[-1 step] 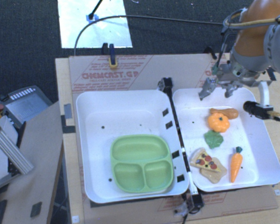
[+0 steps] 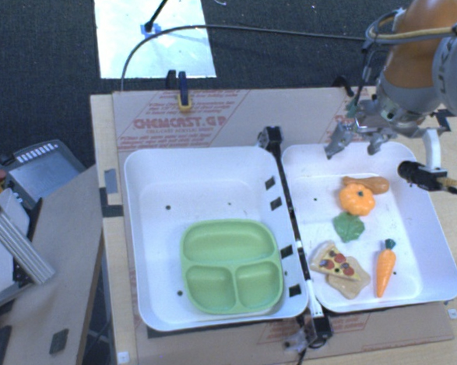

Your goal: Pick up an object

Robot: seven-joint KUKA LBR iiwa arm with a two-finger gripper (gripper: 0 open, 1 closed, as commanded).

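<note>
— Toy pumpkin (image 2: pixel 357 199) sits in the right bin (image 2: pixel 430 281), near the carrot (image 2: pixel 383 267) and pizza slice (image 2: pixel 340 268).
— And the claw (image 2: pixel 353 140)?
— Spread wide, empty, above the bin's far edge. I'd guess approach; next, descend over something.

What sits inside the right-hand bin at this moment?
The right bin holds a small orange pumpkin, a brown piece partly behind it, a green leaf, a pizza slice and a carrot. The pumpkin covers part of the brown piece.

Bright even light, soft shadows, slight blur
</note>
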